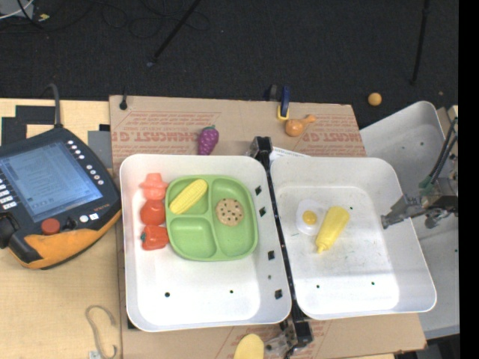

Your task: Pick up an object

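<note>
The gripper waits at the right bin's edge; whether it is open I cannot tell. The yellow bottle lies nearby beside the egg, easy to reach.

Yellow mustard bottle lying tilted in right bin, touching fried egg

Overhead slant (fixed) onto both bins
</note>
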Action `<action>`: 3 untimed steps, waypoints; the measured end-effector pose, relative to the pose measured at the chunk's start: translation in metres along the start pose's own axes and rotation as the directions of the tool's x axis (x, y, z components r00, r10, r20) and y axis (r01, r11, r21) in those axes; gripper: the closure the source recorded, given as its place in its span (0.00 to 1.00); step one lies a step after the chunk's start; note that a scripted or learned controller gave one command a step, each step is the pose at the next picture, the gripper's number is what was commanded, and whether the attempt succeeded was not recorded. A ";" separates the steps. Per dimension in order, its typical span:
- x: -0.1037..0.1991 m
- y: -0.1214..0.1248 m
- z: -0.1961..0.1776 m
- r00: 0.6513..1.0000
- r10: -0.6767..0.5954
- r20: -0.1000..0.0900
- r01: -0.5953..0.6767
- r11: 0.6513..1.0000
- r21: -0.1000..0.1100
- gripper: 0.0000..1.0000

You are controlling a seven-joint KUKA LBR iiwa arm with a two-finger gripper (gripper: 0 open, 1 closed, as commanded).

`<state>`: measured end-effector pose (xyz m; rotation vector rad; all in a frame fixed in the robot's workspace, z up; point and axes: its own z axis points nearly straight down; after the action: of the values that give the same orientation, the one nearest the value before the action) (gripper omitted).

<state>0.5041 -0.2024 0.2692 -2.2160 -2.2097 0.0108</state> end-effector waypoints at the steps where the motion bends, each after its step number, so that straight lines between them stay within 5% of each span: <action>1: 0.000 0.002 -0.006 1.000 -0.002 0.003 0.002 1.000 -0.012 0.00; 3: 0.001 0.015 0.117 1.000 -0.004 0.001 0.004 1.000 -0.006 0.00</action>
<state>0.5175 -0.2011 0.1519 -2.2150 -2.2174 0.0050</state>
